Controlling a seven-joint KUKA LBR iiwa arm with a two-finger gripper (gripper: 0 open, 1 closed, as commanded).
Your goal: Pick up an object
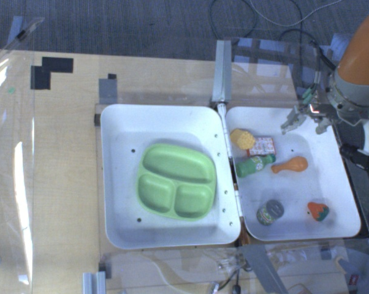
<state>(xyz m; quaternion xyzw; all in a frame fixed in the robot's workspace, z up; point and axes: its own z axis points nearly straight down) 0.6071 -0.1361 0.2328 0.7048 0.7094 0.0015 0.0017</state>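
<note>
The right bin (350, 222) holds several small objects: a yellow corn piece (242, 139), a red and white box (262, 146), a green bottle (254, 164) lying on its side, an orange drumstick-shaped toy (290, 165), a round tin can (270, 212) and a small red-orange toy with a green tip (318, 211). My gripper (307, 122) hangs over the bin's far right corner, above and behind the drumstick toy. Its fingers (291, 122) are spread apart, open, with nothing between them.
The left bin (117, 225) holds a green divided plate (176, 180). A metal divider post (222, 72) stands behind the seam between the bins. Cables loop across the dark floor at the back right. Wooden bench surface stretches to the left.
</note>
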